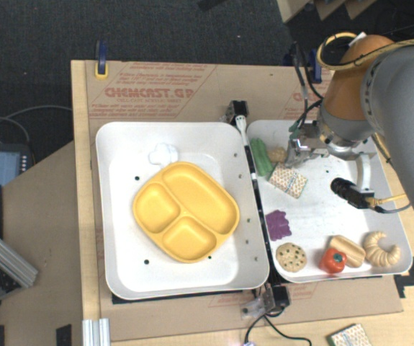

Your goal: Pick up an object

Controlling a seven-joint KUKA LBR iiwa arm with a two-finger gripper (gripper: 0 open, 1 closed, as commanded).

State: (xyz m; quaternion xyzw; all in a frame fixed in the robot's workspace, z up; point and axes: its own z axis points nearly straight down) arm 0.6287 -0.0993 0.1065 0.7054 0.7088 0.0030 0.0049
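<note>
The claw (298, 148) sits low over the back left corner of the right bin (401, 262), at the end of the grey arm (401, 85) with its orange band (347, 85). I cannot tell whether it grips anything, since its tip is too small and dark to read. Nothing can be seen lifted clear of the bin, so the pick looks not yet done; closing on a thing and raising it are both left, as far as I can judge.

Just below the claw lies a small patterned packet (289, 182), pale and speckled, tilted, which seems the likeliest target. Beside it to the left lies a green vegetable (261, 157) along the bin wall, and a small tan lump (277, 154) sits next to the claw. Further out are a purple piece (278, 225), a cookie (291, 256), a red and tan toy (340, 254) and a croissant (381, 249). The left bin (113, 193) holds a yellow divided tray (185, 211).
</note>
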